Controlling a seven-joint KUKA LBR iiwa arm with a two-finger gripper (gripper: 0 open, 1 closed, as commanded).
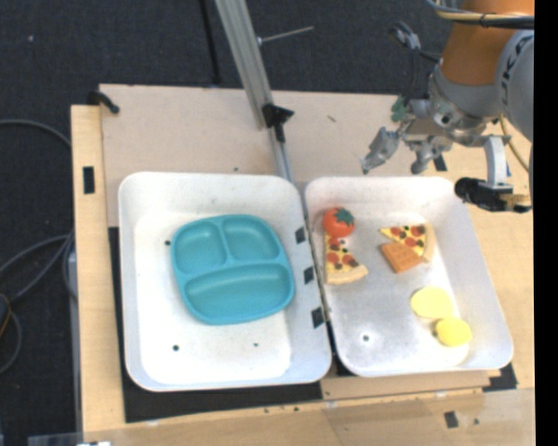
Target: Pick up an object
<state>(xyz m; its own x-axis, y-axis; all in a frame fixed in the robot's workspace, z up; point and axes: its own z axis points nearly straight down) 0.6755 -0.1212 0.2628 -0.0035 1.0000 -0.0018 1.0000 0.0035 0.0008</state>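
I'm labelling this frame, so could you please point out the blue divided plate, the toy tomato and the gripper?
blue divided plate (232,269): camera view, centre ridge of the plate.
toy tomato (338,221): camera view, its red body.
gripper (402,158): camera view, midway between its fingertips.

In the right bin (474,277) a red tomato (338,220) sits far left, touching a pizza slice (342,262) just nearer. Another pizza slice (405,246) lies mid-bin, tilted. Near right, two yellow pieces (441,315) touch, lying flat.
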